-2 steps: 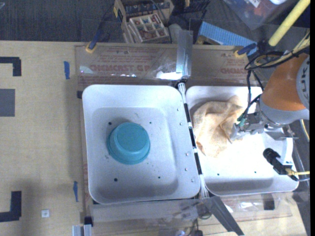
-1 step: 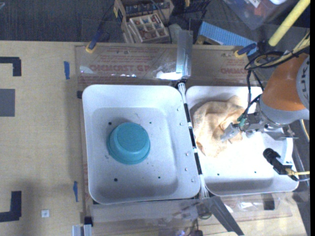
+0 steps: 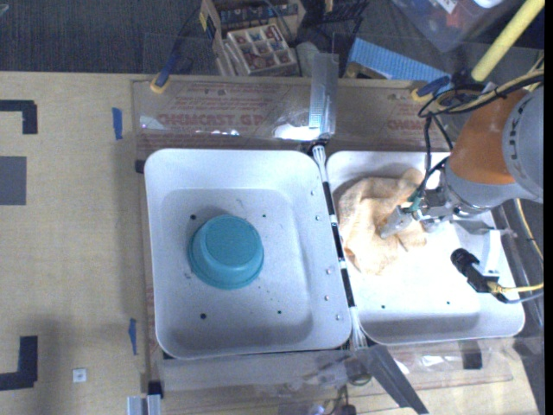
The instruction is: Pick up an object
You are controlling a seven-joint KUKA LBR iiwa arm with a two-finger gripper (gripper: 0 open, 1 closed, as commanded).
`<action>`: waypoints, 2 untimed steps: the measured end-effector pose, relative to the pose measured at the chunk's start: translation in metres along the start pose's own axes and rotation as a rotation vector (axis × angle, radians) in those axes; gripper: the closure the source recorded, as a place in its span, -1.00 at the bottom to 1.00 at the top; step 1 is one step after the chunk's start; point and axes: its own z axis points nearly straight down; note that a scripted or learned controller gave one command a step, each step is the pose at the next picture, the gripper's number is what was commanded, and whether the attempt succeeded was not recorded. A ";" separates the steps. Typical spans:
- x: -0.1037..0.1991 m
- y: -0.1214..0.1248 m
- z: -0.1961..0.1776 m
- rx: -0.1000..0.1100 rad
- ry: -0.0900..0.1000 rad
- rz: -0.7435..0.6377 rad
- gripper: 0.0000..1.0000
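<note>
Resting on the counter (image 3: pixel 69 258) are two white bins: the left bin (image 3: pixel 164 180) holds one upturned teal bowl (image 3: pixel 226 250), the right bin (image 3: pixel 432 318) one crumpled tan cloth (image 3: pixel 367 219). The gripper (image 3: pixel 399 221) presses into the cloth; its state I cannot tell.

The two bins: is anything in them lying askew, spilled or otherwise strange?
Nothing is spilled or broken. The teal bowl sits upside down in the left bin. The tan cloth lies crumpled, not flat, in the right bin, with the tool on it.
</note>
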 end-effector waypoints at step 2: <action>0.024 0.037 -0.097 0.005 0.001 -0.108 1.00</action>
